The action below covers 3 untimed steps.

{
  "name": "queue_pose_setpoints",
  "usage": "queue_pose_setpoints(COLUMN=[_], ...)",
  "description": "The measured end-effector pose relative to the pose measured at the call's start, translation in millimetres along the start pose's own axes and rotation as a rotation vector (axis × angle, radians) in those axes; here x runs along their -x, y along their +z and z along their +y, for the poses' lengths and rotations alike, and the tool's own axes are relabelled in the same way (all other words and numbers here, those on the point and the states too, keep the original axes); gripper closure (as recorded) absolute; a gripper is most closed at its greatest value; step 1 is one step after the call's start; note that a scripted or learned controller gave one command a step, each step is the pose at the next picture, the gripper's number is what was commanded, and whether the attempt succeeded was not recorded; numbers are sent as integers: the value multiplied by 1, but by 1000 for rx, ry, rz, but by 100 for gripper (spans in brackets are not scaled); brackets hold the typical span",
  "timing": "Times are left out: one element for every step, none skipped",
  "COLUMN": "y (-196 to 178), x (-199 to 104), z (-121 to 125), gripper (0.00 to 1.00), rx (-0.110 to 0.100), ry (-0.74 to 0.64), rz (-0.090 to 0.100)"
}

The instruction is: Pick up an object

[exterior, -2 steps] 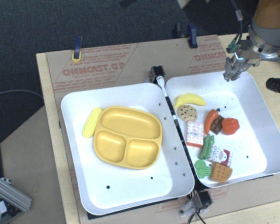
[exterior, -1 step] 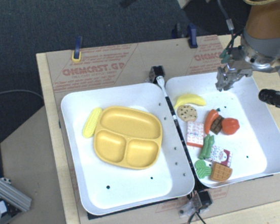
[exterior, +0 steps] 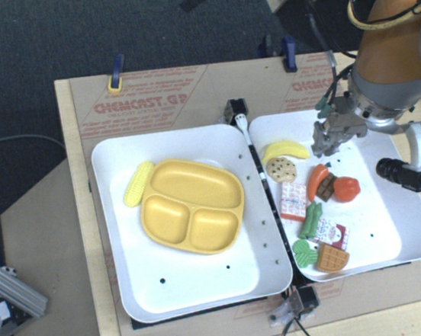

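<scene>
- Toy foods of moulded plastic lie in the shallow white bin (exterior: pixel 404 238) on the view's right. The two-finger gripper (exterior: pixel 329 145) hangs over the far part of that bin, among them.
- Nearest the gripper are a curved yellow toy banana (exterior: pixel 286 149), just to its left in the view, and a stubby orange-red toy piece (exterior: pixel 318 181), just below it in the view. Whether the gripper touches either cannot be told.
- How far the gripper is open cannot be told from this angle, nor whether it has hold of anything.
- A round tan toy cookie with dark chips (exterior: pixel 281 169) lies just beside the banana on its near side.
- A small dark brown block (exterior: pixel 327 188) sits between the orange-red piece and a round red toy tomato (exterior: pixel 346 188), close against both.
- Along the bin's inner side lie a flat pink-and-white packet (exterior: pixel 292 200), a long green toy pickle (exterior: pixel 310 219) at a slant, a white-and-red packet (exterior: pixel 331 233), a ruffled green toy leaf (exterior: pixel 305 252) and a tan waffle-patterned piece (exterior: pixel 332 258) near the front rim.
- The grey arm with its orange band (exterior: pixel 394 16) comes in from the view's right.
- The second white bin (exterior: pixel 132 273) holds a yellow three-compartment plastic plate (exterior: pixel 192 206). A yellow toy corn cob (exterior: pixel 139 183) lies against the plate's far-left rim.
- Both bins rest on a pale board printed with red lettering (exterior: pixel 147 98), with a yellow-tipped clamp (exterior: pixel 115 77) and a blue clamp (exterior: pixel 288 53) at its far edge.
- Dark carpet (exterior: pixel 62 37) lies beyond the board.
</scene>
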<state>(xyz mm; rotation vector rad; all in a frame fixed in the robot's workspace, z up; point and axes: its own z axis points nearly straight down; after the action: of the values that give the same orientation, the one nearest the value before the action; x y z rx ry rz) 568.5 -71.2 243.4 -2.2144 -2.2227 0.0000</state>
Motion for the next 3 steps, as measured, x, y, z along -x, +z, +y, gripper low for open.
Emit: queue_pose_setpoints(y=[19,12,30], x=[-40,-74,-89], z=[-35,-68,-81], gripper=[100,100,100], rx=[-3,-1,-2], ry=[0,0,2], rz=[0,0,-1])
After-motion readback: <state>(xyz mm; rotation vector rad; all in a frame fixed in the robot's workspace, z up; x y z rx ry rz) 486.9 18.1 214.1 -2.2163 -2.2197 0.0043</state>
